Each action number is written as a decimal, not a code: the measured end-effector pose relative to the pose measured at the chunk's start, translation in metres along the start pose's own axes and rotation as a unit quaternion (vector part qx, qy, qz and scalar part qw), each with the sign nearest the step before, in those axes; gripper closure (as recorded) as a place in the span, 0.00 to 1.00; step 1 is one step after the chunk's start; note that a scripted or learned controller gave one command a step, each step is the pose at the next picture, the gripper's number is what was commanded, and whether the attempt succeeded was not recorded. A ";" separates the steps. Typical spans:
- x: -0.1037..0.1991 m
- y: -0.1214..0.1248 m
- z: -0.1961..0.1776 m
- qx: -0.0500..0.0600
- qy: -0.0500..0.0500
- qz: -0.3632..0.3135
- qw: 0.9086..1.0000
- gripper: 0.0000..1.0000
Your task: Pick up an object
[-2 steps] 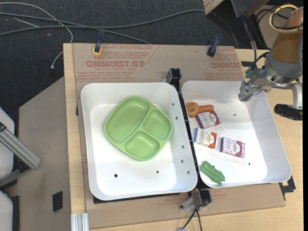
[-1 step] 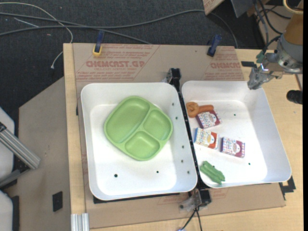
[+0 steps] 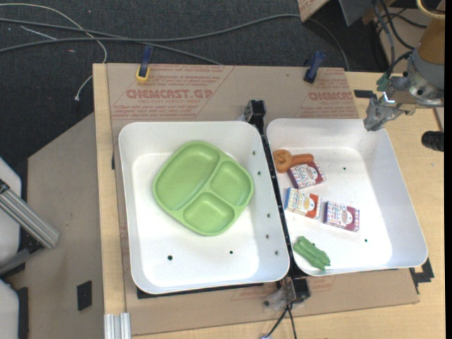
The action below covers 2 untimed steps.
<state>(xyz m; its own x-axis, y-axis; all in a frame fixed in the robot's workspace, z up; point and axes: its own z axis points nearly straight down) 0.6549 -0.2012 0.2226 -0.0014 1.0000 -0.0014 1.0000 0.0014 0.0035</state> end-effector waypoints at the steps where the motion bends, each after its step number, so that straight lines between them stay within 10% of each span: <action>1: 0.054 0.002 -0.010 0.002 0.002 -0.002 1.000 1.00; 2: 0.112 -0.010 -0.001 0.003 0.002 -0.002 1.000 1.00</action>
<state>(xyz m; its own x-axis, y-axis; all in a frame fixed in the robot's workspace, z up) 0.6452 -0.0891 0.2238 -0.0055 1.0000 0.0025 1.0000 0.0055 -0.0031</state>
